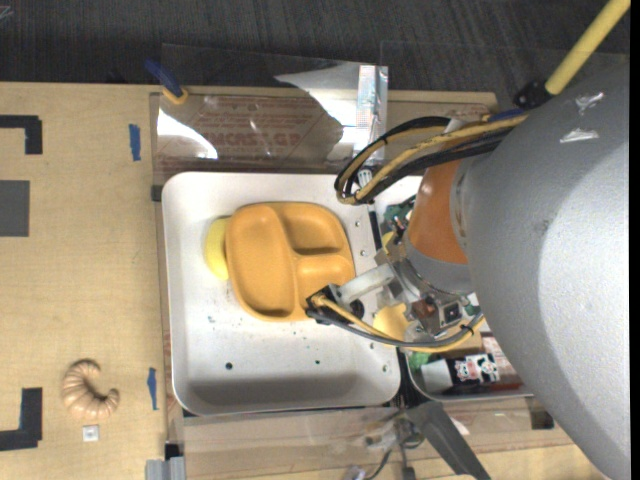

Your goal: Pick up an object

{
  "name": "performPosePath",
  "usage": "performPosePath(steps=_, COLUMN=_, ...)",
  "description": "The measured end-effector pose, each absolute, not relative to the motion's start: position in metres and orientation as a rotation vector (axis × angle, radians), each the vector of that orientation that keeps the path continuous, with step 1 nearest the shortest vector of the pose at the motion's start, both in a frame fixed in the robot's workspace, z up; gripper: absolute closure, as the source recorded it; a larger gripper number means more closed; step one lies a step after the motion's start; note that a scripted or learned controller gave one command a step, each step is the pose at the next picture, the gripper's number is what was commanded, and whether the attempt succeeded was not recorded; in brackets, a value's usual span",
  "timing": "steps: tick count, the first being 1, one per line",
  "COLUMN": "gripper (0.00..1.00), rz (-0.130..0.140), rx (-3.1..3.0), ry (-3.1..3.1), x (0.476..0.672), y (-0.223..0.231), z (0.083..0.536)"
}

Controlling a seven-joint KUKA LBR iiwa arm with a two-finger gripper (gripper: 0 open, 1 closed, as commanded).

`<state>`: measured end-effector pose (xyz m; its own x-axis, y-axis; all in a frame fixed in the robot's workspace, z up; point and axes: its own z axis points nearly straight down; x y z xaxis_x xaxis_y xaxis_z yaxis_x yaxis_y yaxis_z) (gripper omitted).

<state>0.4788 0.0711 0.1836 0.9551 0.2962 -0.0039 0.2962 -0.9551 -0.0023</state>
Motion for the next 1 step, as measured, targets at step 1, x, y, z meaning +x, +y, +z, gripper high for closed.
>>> performPosePath(steps=1, gripper=1.00, rz=0.009, rx=-3.125, ry=-0.314, x=0.4970, y=0.0990, z=0.1409)
